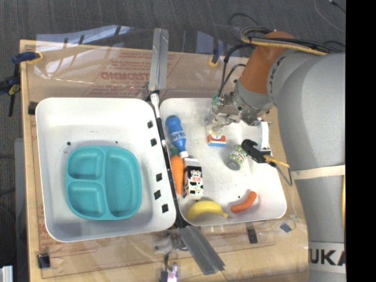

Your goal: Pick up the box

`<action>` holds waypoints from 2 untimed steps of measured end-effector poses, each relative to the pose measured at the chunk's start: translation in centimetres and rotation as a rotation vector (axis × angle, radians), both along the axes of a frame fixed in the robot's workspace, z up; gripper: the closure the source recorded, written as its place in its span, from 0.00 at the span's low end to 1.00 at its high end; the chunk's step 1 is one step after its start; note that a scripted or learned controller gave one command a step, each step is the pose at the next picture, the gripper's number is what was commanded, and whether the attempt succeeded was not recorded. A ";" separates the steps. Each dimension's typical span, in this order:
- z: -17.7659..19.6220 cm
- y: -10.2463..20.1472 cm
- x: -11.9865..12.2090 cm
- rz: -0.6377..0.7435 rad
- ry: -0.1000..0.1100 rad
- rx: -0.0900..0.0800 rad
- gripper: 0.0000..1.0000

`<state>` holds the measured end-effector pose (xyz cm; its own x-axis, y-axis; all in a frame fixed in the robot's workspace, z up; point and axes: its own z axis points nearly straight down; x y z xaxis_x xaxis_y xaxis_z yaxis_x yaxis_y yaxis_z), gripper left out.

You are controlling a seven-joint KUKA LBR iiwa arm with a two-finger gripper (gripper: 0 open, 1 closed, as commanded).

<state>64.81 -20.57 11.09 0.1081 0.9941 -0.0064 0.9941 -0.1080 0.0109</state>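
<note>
A small black-and-white cow-patterned box [193, 181] stands in the right bin [276, 207], near its left wall, between a carrot and a banana. My gripper [218, 122] hangs in the upper middle of that bin, well up and to the right of the box. Just below it lies a small red, white and blue packet [217, 138]; I cannot tell whether the gripper touches it.
The right bin also holds a blue bottle [175, 133], a carrot [177, 173], a banana [205, 210], a red sausage [244, 201] and a green can [237, 157]. A teal divided plate [104, 181] lies in the left bin [53, 119].
</note>
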 end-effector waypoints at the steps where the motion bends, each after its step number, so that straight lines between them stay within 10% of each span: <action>1: 0.0 0.0 0.0 0.000 0.000 0.000 0.00; 2: 1.0 0.0 0.1 0.005 0.000 -0.001 1.00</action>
